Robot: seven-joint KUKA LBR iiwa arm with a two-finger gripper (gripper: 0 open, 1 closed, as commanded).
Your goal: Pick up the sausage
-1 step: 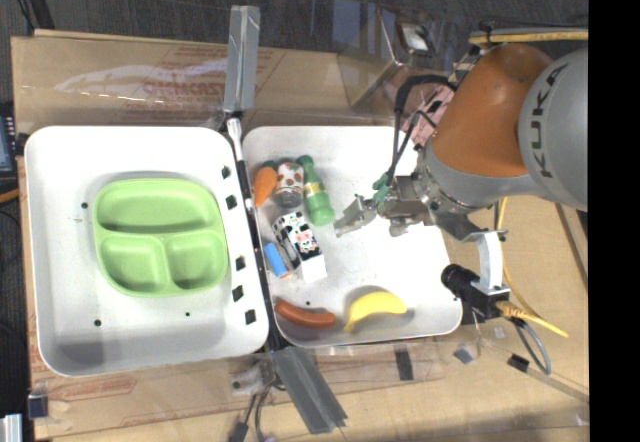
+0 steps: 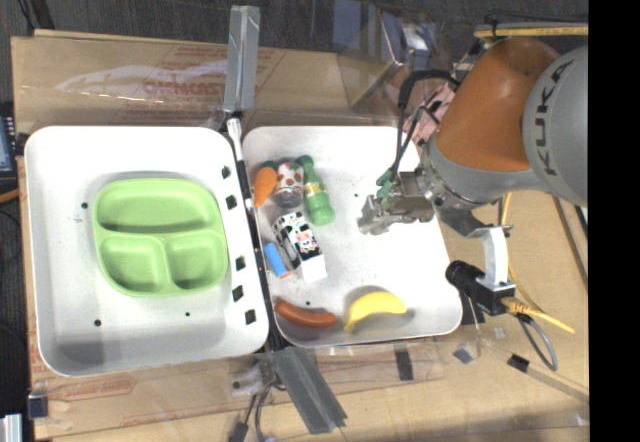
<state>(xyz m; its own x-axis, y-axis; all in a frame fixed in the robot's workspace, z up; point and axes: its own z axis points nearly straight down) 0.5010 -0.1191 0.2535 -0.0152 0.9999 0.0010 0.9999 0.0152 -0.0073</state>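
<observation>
Sausage beside banana | arm marked KUKA | tool grip unclear

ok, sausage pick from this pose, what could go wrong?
1. The reddish-brown sausage lies against the right white bin's near rim, so a finger may hit the wall.
2. The yellow banana sits right beside it and could get bumped or grabbed instead.
3. The hand is mid-bin, well away from the sausage.

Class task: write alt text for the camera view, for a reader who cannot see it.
A claw hovers over the right bin, apart from the sausage lying by a banana at its near edge. The left bin holds a green tray.
</observation>
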